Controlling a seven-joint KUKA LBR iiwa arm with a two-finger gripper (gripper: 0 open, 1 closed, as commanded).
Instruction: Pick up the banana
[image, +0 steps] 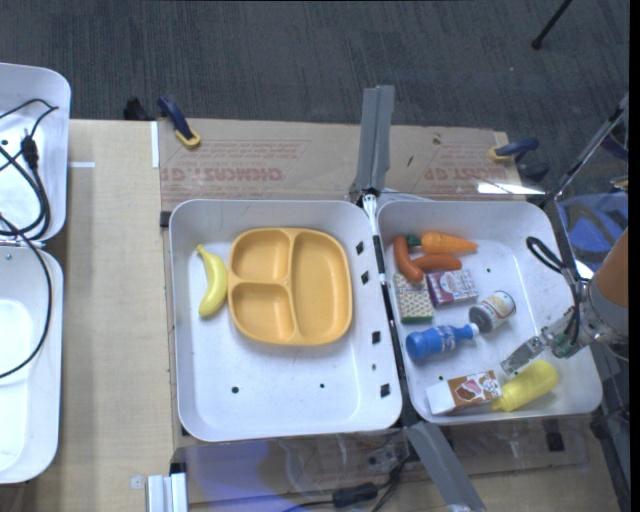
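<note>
The yellow banana (211, 281) lies in the left bin (290, 422), against its left wall and just left of a yellow divided plate (291, 285). It curves upward, its stem end toward the back. My gripper (523, 353) is far off in the right bin (530, 215), near that bin's right side. It hangs low just above a yellow squeeze bottle (528, 385) and holds nothing that I can see. The arm reaches in from the right edge.
The right bin holds a carrot (448, 242), a sausage (405, 259), a red-and-white box (453, 287), a small can (495, 307), a blue bottle (440, 340) and a small carton (466, 390). A grey divider post (375, 140) stands between the bins at the back.
</note>
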